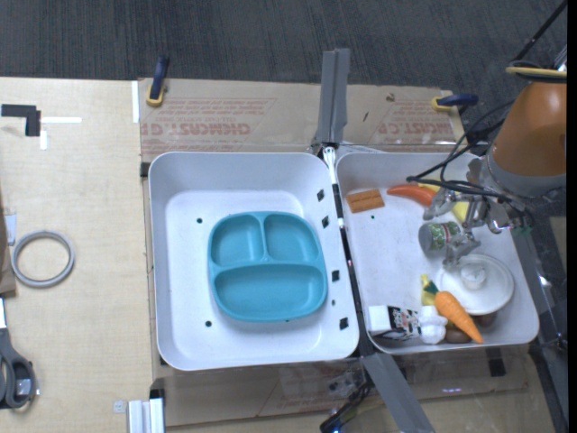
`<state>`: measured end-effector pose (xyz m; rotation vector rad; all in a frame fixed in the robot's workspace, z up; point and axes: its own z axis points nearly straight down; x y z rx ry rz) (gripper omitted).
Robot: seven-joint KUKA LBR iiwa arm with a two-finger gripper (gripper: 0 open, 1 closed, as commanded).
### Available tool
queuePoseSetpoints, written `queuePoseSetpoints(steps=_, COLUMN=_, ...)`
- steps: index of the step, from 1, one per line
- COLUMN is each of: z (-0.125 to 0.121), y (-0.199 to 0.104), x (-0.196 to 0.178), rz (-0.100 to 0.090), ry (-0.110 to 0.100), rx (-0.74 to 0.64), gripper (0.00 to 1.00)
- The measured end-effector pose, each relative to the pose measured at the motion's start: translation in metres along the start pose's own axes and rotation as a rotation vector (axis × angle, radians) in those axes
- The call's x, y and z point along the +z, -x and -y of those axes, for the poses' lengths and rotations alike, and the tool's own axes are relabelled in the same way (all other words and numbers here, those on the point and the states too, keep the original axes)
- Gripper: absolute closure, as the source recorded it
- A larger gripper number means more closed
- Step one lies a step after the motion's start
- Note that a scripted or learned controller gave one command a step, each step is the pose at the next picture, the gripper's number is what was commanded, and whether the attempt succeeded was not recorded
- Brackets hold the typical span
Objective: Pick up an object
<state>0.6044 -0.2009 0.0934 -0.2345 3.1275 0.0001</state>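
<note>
The right bin (388, 242) holds several objects. A green can (438, 237) lies near its middle, with a yellow piece (462, 211) just behind it. My gripper (451, 227) hangs over the can, open, one finger on the can's far side and the other on its near right. Nothing is lifted, and the can rests on the bin floor. Also in the bin are a red-orange pepper (411, 192), an orange block (365, 200), a white round dish (476, 280) and a carrot (458, 314).
The left bin (176, 269) carries a blue divided plate (267, 266). A black-and-white packet (397, 317) and a white lump (433, 333) lie at the right bin's front edge. On the bench at left are a grey ring (40, 258) and scissors (16, 379).
</note>
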Motion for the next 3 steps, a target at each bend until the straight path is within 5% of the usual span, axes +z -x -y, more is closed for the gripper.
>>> queuePoseSetpoints(steps=1, z=-0.003, y=0.014, x=0.000, rz=0.001, ry=-0.001, rx=0.094, gripper=0.00)
queuePoseSetpoints(steps=2, z=-0.003, y=0.016, x=-0.010, rz=0.006, ry=-0.003, rx=0.091, gripper=1.00)
queuePoseSetpoints(steps=3, z=-0.064, y=0.049, x=-0.117, rz=0.002, ry=0.000, rx=-0.060, gripper=1.00)
